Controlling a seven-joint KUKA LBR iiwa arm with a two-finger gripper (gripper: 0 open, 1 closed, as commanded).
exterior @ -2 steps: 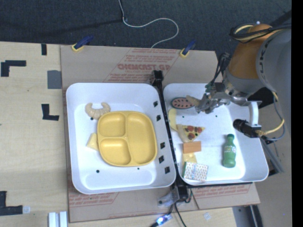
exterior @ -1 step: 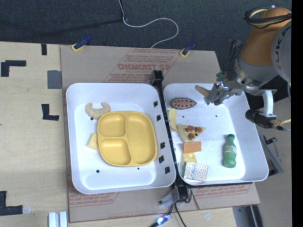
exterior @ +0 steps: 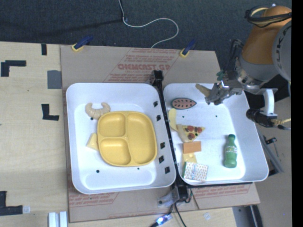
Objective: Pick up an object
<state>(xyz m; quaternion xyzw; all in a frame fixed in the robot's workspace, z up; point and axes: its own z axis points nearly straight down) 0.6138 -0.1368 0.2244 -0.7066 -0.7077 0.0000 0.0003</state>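
Arm enters from the right; the jaws (exterior: 214,94) sit low over the upper part of the right bin (exterior: 246,145), near its back wall. Fingers appear slightly parted, with nothing visibly between them, though the view is too coarse to be sure of the gap.

Right bin contents: dark oval piece with red spots (exterior: 183,103) just left of the jaws, apart from them; pizza slice (exterior: 191,132) below it; orange block (exterior: 191,147); a patterned packet (exterior: 195,171) at the front edge; green bottle (exterior: 230,151) lying toward the right wall, well apart from the jaws.

Left bin (exterior: 78,141): yellow divided plate (exterior: 127,137) in the centre; croissant-shaped piece (exterior: 96,109) touching its upper left rim; pale yellow wedge (exterior: 93,140) at its left side.

Both bins rest on cardboard on the table (exterior: 28,126).
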